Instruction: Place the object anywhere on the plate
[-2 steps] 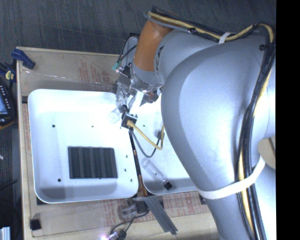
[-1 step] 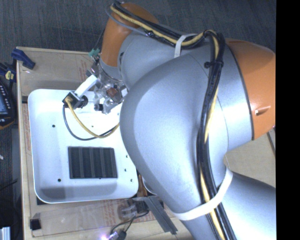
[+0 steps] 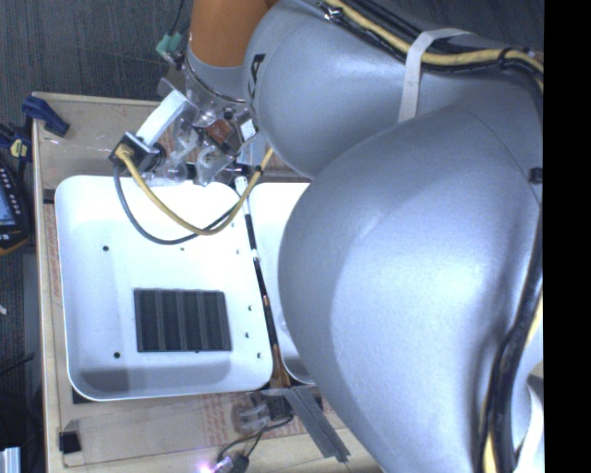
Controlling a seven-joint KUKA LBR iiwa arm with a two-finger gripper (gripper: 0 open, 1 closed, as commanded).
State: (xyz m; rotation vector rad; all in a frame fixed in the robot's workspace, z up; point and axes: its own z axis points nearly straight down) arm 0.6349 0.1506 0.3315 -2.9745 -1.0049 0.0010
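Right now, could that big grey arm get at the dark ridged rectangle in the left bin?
Probably yes: the dark ridged rectangle lies uncovered, and the gripper hangs over the same left bin.

arm [image 3: 416, 231] over bins, gripper [image 3: 199, 152] at left bin [image 3: 92, 277]

The big grey rounded arm [image 3: 406, 259] covers most of the right white shallow bin [image 3: 277, 199], so its floor and its contents cannot be seen. The top edge of the picture cuts off the orange band [image 3: 222, 28] of the arm. The gripper [image 3: 199, 152] is a small tangle of metal parts and cables, too cluttered to tell how its fingers stand.
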